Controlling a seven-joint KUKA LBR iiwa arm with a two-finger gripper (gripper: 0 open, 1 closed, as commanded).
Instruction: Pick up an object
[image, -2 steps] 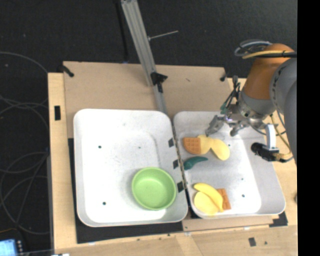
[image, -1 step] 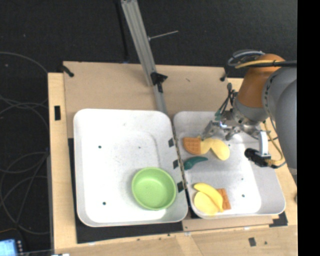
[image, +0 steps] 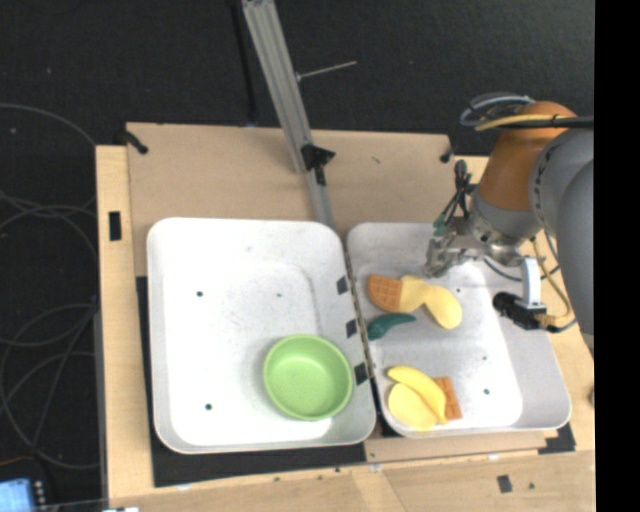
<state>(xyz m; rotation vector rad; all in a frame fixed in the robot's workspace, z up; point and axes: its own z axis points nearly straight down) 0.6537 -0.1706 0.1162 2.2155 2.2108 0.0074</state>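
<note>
Two white bins are being carried side by side on a bench. A green bowl (image: 308, 375) is lying near the left bin's (image: 200, 260) front edge. Yellow and orange objects (image: 415, 296) are lying mid right bin (image: 505, 395), just beside the gripper (image: 445, 255).

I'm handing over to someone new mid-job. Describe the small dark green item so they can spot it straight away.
Start at the right-hand white bin, the one under the gripper. Along its left wall, about midway down, lies the small teal piece, just below the orange waffle-like toy. It is the only dark, slim, tapering object there; its neighbours are yellow or orange and chunkier.
</note>
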